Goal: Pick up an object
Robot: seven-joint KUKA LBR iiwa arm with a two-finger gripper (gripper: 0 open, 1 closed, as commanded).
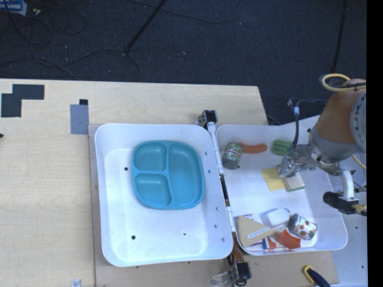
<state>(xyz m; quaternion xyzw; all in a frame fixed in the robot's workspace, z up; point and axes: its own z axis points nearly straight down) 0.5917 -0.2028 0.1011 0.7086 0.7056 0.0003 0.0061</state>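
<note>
Gripper [291, 167], open/shut can't tell, sits over yellow sponge [274, 180] in right bin [335, 241].

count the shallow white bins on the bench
2. The left shallow white plastic bin holds a teal divided plastic plate; the right shallow white plastic bin holds the small clutter, under the pincer.

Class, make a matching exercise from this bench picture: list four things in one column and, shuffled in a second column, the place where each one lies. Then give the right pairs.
Things:
1. blue tray
2. can
3. mug
4. yellow sponge

Places:
A. right bin, near front edge
B. middle of left bin
C. right bin, beside the gripper
D. right bin, far left corner by the divider

Pairs: 1-B, 2-D, 3-A, 4-C
</note>
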